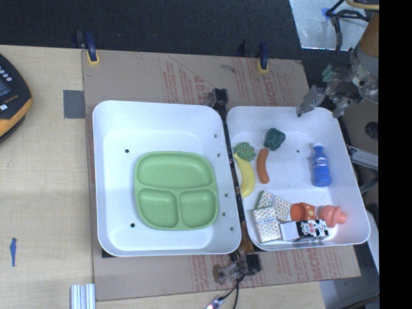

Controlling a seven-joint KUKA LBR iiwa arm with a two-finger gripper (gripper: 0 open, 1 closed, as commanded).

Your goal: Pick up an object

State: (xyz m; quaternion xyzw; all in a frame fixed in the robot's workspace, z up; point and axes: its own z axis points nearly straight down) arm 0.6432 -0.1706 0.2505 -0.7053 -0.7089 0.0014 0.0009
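Observation:
The right bin holds several small items. Among them are a dark green pepper, a broccoli piece, a yellow banana and an orange sausage. A blue bottle lies to their right. Along the front are patterned boxes, an orange toy, a pink toy and a black-and-white carton. My gripper hangs over the bin's far right corner, open, with nothing between its fingers. It is well behind the blue bottle.
The left bin holds a light green divided plate. A yellow and black device lies at the bench's left edge. Clamps sit at the back of the board.

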